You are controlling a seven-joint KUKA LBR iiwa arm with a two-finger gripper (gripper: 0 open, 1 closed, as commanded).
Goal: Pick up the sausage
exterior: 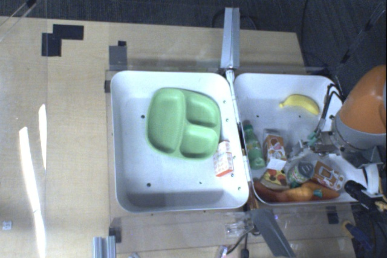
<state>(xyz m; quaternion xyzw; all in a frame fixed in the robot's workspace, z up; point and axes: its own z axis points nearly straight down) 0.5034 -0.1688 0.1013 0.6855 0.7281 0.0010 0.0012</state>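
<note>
The arm's gripper (314, 143) hangs low over the right bin (266, 93); whether it is released or clenched cannot be told. The sausage (293, 194) lies just below and left of it along the bin's near wall, its long axis running left-right.

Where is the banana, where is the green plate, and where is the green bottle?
banana (300, 104): camera view, middle of its yellow curve.
green plate (183, 122): camera view, ridge between its compartments.
green bottle (254, 147): camera view, middle of its body, by the right bin's left wall.
</note>
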